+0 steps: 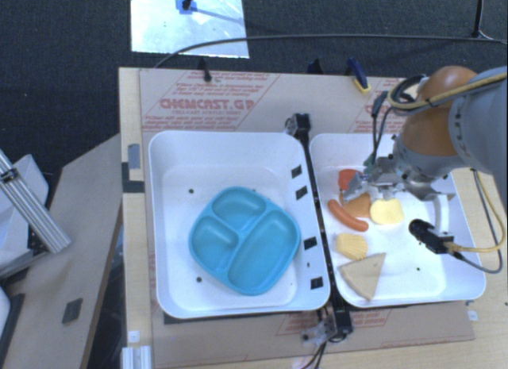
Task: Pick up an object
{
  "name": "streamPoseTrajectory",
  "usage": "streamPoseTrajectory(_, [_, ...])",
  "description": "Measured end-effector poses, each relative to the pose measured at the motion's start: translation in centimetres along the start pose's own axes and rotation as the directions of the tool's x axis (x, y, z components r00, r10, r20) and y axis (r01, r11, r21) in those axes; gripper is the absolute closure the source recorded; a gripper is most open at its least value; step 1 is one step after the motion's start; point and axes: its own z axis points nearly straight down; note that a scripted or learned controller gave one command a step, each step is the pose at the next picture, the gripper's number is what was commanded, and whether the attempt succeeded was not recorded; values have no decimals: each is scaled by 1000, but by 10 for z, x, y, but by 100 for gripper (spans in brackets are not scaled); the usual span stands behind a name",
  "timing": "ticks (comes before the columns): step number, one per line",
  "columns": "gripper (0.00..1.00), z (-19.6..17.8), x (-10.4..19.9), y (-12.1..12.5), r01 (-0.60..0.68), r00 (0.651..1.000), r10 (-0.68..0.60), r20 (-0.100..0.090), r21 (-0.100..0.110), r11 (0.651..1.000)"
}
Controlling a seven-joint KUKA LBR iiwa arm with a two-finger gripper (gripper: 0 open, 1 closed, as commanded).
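Note:
In the right bin point(444, 280) lie several toy foods. A red piece point(347, 178) and an orange piece point(358, 205) sit near the bin's left wall, with a red-orange sausage point(348, 217) just below them. A pale yellow round piece point(386, 213) lies to their right. Further forward are a small yellow piece point(352, 245) and a tan wedge point(363, 274). My gripper point(375, 186) hangs low over the back of this group, between the red piece and the yellow round piece. Nothing is seen held in it.
The left bin point(171, 201) holds a blue divided plate point(244, 239). A black divider with clips point(313, 217) runs between the two bins. The arm's grey and orange wrist point(444, 121) covers the right bin's back right part.

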Motion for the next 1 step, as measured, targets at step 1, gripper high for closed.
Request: streamPoseTrajectory(1, [100, -14, 0, 2, 1, 1000, -1, 2, -6, 1000])
